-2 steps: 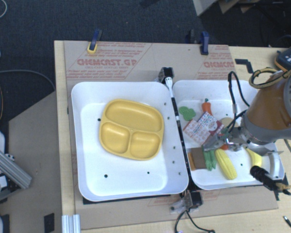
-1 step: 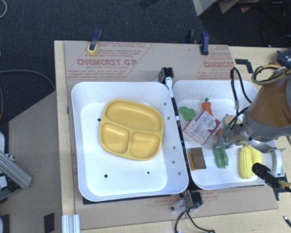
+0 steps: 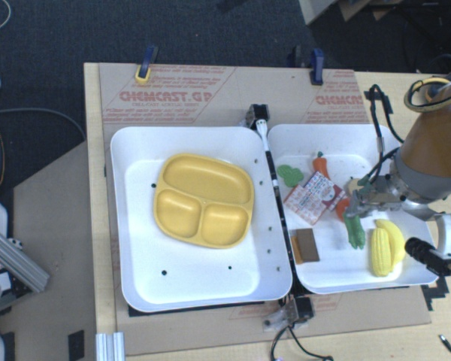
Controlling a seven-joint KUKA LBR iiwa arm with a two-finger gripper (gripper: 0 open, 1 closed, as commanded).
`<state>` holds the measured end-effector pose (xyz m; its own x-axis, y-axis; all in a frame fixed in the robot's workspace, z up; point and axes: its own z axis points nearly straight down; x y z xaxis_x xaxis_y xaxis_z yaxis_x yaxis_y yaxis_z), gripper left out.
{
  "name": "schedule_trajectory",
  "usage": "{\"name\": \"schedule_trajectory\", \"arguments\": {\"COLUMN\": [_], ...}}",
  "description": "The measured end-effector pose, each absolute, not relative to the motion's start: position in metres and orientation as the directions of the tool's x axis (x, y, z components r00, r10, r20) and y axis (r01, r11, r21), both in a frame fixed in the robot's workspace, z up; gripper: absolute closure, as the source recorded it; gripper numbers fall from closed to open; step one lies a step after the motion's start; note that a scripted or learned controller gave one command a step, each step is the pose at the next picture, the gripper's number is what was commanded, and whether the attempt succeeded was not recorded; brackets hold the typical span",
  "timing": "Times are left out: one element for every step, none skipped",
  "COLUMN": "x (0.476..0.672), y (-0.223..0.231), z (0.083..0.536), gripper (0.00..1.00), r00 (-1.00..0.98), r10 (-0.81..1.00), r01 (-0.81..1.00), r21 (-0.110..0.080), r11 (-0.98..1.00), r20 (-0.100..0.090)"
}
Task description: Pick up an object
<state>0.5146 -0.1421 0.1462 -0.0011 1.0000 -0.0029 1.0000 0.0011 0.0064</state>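
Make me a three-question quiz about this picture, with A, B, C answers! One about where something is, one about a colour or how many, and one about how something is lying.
1. Where is the yellow divided plate?
A. In the left bin
B. In the right bin
C. On the floor

2. How many compartments does the plate have?
A. One
B. Three
C. Six

3. How is the corn cob placed?
A. Inside the plate
B. Hanging in the air
C. Lying on the floor of the right bin

Answers:
1. A, the plate sits in the left bin, well away from the toys.
2. B, one long section runs across the top and two smaller ones sit below it.
3. C, the cob lies flat beside the banana, below the hand.
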Motion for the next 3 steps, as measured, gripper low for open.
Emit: {"name": "schedule_trajectory", "arguments": {"x": [0.51,0.512,0.535], "y": [-0.141,-0.142,-0.092], "z": [0.191,0.227,0.236], "gripper": [1.0,1.0,1.0], "r00": [-0.001,-0.001,-0.006], "r10": [1.0,1.0,1.0], "r01": [1.0,1.0,1.0], "r21": [0.006,0.006,0.005], "r11": [0.001,0.001,0.006], "r20": [-0.003,-0.003,0.0]}}
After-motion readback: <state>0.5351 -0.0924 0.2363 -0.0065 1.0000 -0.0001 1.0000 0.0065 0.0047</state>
